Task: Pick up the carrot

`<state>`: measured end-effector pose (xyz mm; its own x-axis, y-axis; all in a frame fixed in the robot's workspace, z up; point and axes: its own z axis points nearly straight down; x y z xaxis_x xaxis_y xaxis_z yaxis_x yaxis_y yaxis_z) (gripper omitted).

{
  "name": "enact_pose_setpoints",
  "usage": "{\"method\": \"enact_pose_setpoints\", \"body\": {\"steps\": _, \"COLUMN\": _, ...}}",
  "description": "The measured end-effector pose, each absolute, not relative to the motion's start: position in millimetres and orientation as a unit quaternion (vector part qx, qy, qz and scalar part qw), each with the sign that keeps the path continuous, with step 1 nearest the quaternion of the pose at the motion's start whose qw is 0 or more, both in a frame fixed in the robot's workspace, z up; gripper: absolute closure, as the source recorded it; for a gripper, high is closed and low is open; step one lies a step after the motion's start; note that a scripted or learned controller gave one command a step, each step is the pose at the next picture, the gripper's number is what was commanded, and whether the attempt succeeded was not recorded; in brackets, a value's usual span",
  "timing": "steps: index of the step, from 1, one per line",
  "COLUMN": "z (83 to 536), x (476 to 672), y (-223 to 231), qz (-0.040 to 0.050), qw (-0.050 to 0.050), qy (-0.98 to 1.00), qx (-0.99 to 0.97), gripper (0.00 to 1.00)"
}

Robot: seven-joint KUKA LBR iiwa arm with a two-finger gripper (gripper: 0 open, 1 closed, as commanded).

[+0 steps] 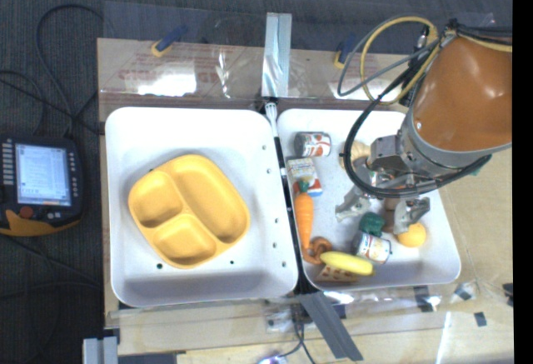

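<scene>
The carrot (305,219) is orange and lies lengthwise against the left wall of the right bin (445,258), its thick end towards the back. My gripper (382,208) hangs over the middle of that bin, to the right of the carrot and apart from it. Its two fingers (350,206) stand spread open with nothing held between them. A small bottle with a green cap (375,241) lies just below the fingers.
Around the carrot are a can (313,144), a small carton (304,173), a banana (346,263), a brown item (316,252) and a yellow lemon (410,235). The left bin (125,271) holds a yellow divided plate (188,209). A teach pendant (37,183) lies far left.
</scene>
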<state>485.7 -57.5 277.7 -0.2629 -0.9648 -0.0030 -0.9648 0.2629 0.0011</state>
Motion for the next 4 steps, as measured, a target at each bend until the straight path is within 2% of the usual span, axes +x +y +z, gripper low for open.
{"method": "enact_pose_setpoints", "body": {"steps": 1, "z": 186.9, "x": 482.7, "y": -131.0, "qz": 0.0029, "qw": -0.002, "qy": 0.857, "qx": -0.515, "gripper": 0.00}}
{"method": "enact_pose_setpoints", "body": {"steps": 2, "z": 106.0, "x": 484.9, "y": -178.0, "qz": 0.0003, "qw": 0.002, "qy": 0.855, "qx": -0.518, "gripper": 0.00}}
{"method": "enact_pose_setpoints", "body": {"steps": 3, "z": 114.1, "x": 485.4, "y": -174.8, "qz": 0.0013, "qw": 0.001, "qy": 0.855, "qx": -0.519, "gripper": 1.00}}
{"method": "enact_pose_setpoints", "body": {"steps": 4, "z": 268.3, "x": 486.9, "y": -167.5, "qz": -0.0043, "qw": 0.005, "qy": 0.815, "qx": -0.580, "gripper": 1.00}}
